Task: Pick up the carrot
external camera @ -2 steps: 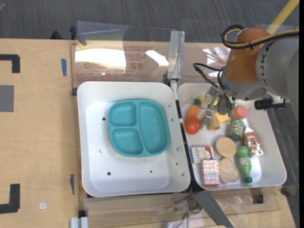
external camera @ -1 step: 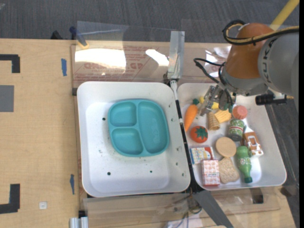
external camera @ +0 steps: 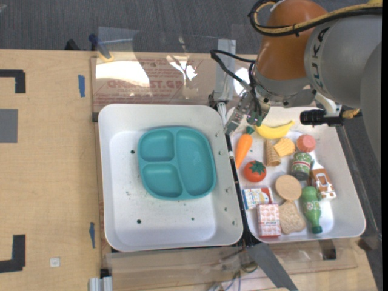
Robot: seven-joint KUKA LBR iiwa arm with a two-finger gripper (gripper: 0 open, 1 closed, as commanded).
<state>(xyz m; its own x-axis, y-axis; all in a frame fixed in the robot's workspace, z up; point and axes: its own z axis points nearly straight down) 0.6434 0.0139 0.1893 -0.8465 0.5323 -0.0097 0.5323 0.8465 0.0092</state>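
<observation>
The carrot, orange with a small green top, lies in the right bin against its left wall, pointing toward the front. My gripper hangs just behind and above the carrot's green end, near the bin's back left corner. Its fingers look open, with nothing between them. The carrot rests on the bin floor, apart from the gripper.
A banana, a tomato, a cone, a can, a green bottle, cartons and several other toy foods crowd the right bin. In the left bin sits a teal divided plate.
</observation>
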